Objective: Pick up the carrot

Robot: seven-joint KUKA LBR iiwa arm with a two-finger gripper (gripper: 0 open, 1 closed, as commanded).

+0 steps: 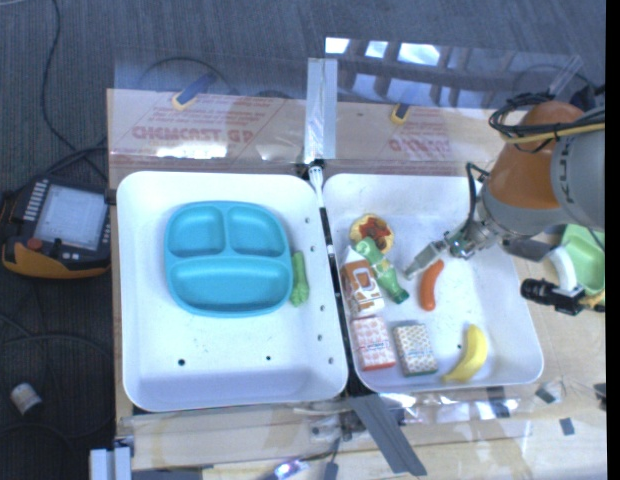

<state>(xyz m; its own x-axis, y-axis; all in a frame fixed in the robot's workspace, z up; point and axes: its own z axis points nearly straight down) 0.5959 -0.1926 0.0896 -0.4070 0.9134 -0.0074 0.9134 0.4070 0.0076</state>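
The carrot point(430, 284), a short orange-red stick, lies in the middle of the right bin point(510, 318), pointing roughly toward the back. My gripper point(426, 260) reaches in from the right at a low slant, its tip just above and left of the carrot's upper end. It looks close to the carrot or touching it, and I cannot see whether anything is held. The arm's orange band point(520, 173) sits behind it at the bin's right side.
Around the carrot lie a green bottle point(391, 284), an orange-white box point(362, 290), a red-yellow round item point(372, 231), two packets point(373, 344) point(416, 349) and a banana point(470, 354). The left bin point(150, 348) holds a blue divided plate point(228, 256) and a green pod point(299, 278).
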